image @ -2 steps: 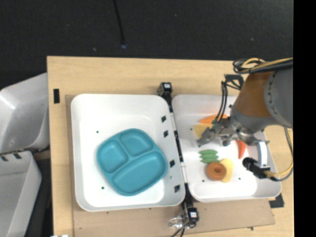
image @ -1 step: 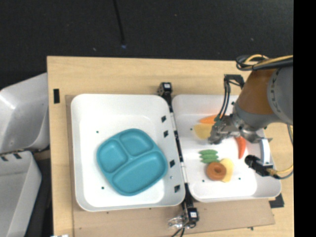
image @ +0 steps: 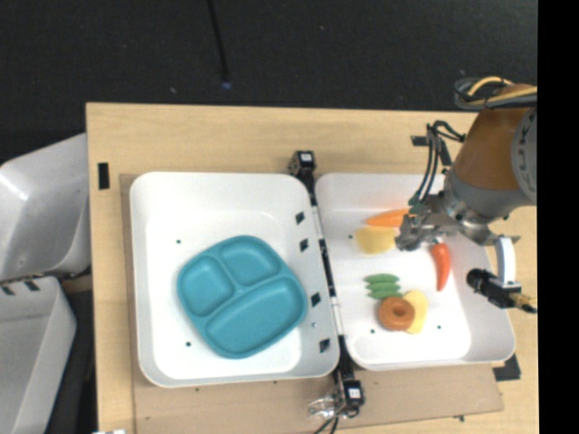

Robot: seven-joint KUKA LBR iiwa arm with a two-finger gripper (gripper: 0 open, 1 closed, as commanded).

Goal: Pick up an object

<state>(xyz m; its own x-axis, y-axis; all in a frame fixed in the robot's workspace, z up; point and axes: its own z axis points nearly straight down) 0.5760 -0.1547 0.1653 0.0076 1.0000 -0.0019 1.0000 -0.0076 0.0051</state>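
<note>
The gripper (image: 414, 233) hovers low in the right bin (image: 452, 346), at the lemon (image: 375, 239) and carrot (image: 387, 217); I cannot tell its state. A plate (image: 240, 295) lies in the left bin (image: 154, 242).

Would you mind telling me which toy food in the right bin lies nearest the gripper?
The yellow piece, just left of the gripper. The orange carrot lies slightly above it, the red pepper below, and the doughnut farthest.

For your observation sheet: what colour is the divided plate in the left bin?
Blue-teal: the divided plate shows plainly in the camera view.
</note>
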